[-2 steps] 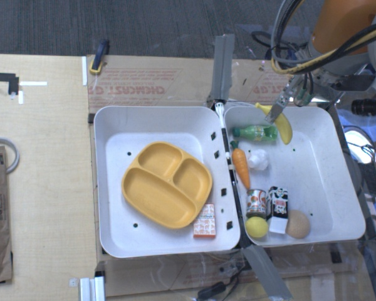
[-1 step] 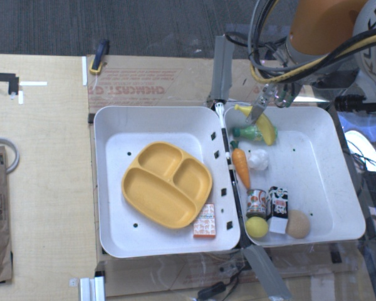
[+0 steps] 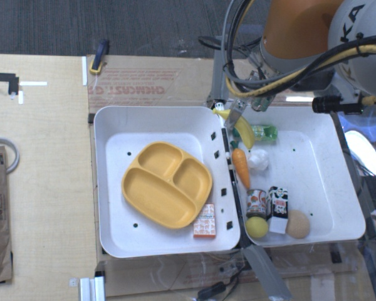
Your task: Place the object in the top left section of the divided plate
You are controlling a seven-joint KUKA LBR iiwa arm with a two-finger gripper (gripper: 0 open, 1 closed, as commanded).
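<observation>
The yellow divided plate (image 3: 167,185) is lying in the left bin (image 3: 106,168), turned at an angle, and all three of its sections are showing bare, so the placing is not yet done. A small red-and-white carton (image 3: 205,222) is lying in that bin just beside the plate's lower right edge, touching or nearly touching it.

The arm (image 3: 301,17) is reaching in over the right bin (image 3: 338,180), and the tool (image 3: 234,113) is hanging near that bin's upper left corner, just above a banana (image 3: 244,132). Whether it is released or clenched cannot be told, and nothing is showing between its tips. Which object is meant is not given; judging by the tool's place, the banana is the likeliest, and it is lying in the right bin, well apart from the plate.

Also lying in the right bin are a carrot (image 3: 240,167), a green packet (image 3: 264,132), a white lump (image 3: 258,160), a small can (image 3: 256,202), a black-and-white carton (image 3: 278,204), a yellow-green ball (image 3: 257,227) and a tan ball (image 3: 297,224).

So the picking, carrying and setting down are all remaining. The bench (image 3: 37,168) is pale wood, with cardboard (image 3: 144,80) under the bins and dark floor (image 3: 113,11) beyond.
</observation>
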